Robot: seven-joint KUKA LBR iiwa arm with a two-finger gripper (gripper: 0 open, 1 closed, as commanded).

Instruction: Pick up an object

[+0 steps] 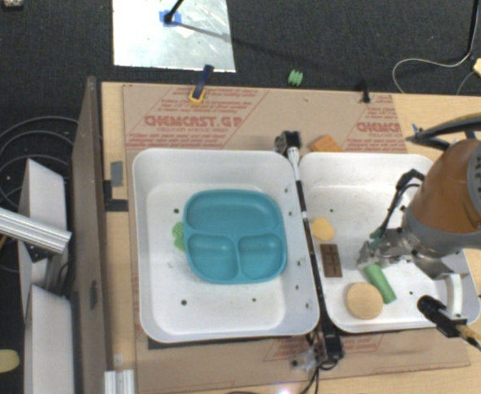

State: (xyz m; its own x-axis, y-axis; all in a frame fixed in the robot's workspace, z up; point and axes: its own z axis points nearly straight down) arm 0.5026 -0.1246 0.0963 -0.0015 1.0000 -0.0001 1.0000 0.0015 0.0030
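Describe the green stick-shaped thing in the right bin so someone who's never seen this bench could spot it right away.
Start at the right white bin, the one the arm reaches into. Near its front edge, just below the gripper, lies the green stick, slanted, beside a round tan disc. Among its neighbours, the disc, a dark brown rectangle and a small yellow piece, it is the only green, elongated item in that bin.

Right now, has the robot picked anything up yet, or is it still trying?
Not yet, from what shows. The hand is down in the right bin, right at the green stick, which lies on the bin floor beside a round tan piece. I can't tell whether it has a grip. Lifting something clear is left. The blue tray sits untouched in the left bin.
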